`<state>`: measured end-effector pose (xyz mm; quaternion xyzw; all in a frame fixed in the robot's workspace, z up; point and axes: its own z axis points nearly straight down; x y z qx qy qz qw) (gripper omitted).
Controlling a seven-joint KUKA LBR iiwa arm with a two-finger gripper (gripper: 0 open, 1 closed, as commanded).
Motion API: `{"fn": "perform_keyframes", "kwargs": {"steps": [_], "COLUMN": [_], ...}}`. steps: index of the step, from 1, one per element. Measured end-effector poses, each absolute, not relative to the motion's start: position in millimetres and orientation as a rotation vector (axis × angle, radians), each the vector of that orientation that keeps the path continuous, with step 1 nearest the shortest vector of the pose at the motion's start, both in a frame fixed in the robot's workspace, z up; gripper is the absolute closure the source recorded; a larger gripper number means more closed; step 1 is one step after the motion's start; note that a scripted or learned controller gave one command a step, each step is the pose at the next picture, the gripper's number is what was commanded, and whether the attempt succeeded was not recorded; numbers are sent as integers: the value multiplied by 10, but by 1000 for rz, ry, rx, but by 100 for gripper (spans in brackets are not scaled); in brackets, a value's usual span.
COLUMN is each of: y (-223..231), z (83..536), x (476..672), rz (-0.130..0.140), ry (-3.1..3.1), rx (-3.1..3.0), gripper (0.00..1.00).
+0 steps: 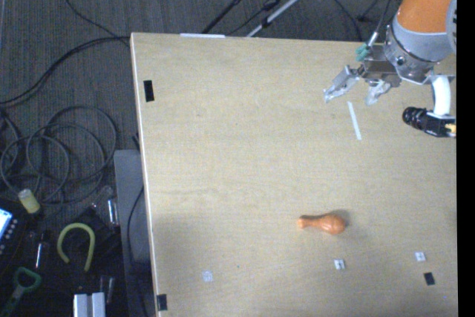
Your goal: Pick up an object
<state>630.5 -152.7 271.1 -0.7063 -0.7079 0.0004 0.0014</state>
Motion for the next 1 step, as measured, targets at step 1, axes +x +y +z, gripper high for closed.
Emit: {"fn": "perform_keyframes", "kwargs": {"steps": [1], "y": [-1845], "z": [1305], "x": [6674], "rz": [7], "ry": [-2347], "rx": [-2087], "gripper": [0]}}
